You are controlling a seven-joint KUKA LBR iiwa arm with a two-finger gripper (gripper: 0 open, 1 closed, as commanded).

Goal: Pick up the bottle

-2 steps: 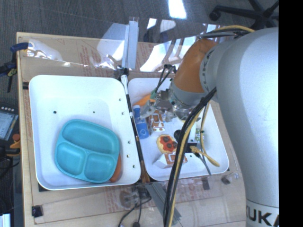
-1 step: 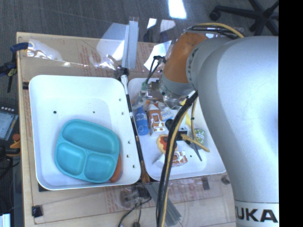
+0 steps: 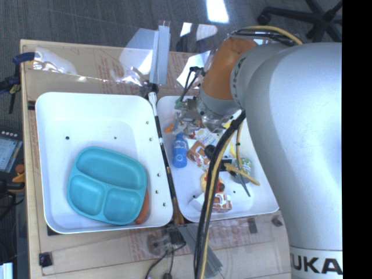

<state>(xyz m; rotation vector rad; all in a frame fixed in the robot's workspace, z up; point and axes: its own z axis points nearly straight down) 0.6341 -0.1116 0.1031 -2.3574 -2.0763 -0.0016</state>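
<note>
You see blue bottle (image 3: 179, 150) lying in right bin (image 3: 263, 201), near its left wall, among wrappers (image 3: 204, 150); gripper (image 3: 187, 118) just beyond bottle's far end; finger state: cannot tell; teal tray (image 3: 108, 184) in left bin (image 3: 75, 115).

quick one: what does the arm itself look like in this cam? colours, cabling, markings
Big rounded grey arm with a smooth, glossy shell, entering from the right. An orange band sits above a darker grey wrist section. Part of the black "KUKA" lettering shows low on the casing. Yellow and black cables run along the outside, looping over the top near the orange band and hanging down over the right white bin.
</note>
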